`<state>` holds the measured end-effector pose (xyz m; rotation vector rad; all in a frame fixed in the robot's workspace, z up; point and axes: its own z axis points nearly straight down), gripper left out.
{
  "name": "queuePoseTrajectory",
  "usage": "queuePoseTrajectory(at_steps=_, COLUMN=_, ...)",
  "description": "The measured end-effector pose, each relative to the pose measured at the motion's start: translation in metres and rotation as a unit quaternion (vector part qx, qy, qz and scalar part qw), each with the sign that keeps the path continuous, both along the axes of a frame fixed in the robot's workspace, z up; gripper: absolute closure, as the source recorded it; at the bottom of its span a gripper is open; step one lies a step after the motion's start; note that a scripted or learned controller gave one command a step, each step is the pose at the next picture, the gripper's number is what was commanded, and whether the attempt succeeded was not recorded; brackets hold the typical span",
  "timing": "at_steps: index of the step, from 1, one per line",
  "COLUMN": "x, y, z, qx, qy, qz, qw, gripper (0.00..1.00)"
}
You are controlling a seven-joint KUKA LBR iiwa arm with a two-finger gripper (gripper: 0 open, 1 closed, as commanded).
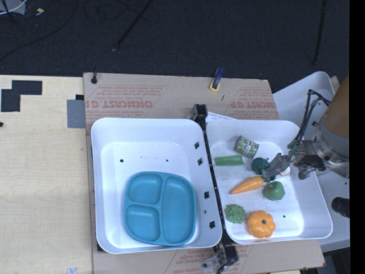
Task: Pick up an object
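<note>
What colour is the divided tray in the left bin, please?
Light blue tray, clearest in the camera view.

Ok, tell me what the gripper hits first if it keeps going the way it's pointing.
Most likely the dark green toy vegetable just ahead of the gripper, which points toward the view's left and downward. The toy carrot lies right beside that line. Depth is unclear from this one view, so it may reach the carrot first.

Dark carpeted floor [171,27] beyond the bench, far up-left of the gripper, crossed by thin black cables [134,21]. Pale wood benchtop [40,176] well left. Brown cardboard sheet [171,99] with red print, blue-yellow clamp [216,79] on its far edge. Light even, dim.
</note>
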<state>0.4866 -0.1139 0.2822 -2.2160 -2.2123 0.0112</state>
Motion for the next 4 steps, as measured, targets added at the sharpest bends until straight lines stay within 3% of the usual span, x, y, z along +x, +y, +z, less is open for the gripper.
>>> queuePoseTrajectory(at_steps=1, x=0.002, y=0.000, z=0.005, qx=-0.0006, qy=-0.005, qz=0.001, qw=1.0000, gripper=0.00)
queuePoseTrajectory(at_steps=4, x=-0.011, y=0.009, z=-0.150, qx=0.0000, qy=-0.002, qz=0.001, qw=1.0000, gripper=0.00)
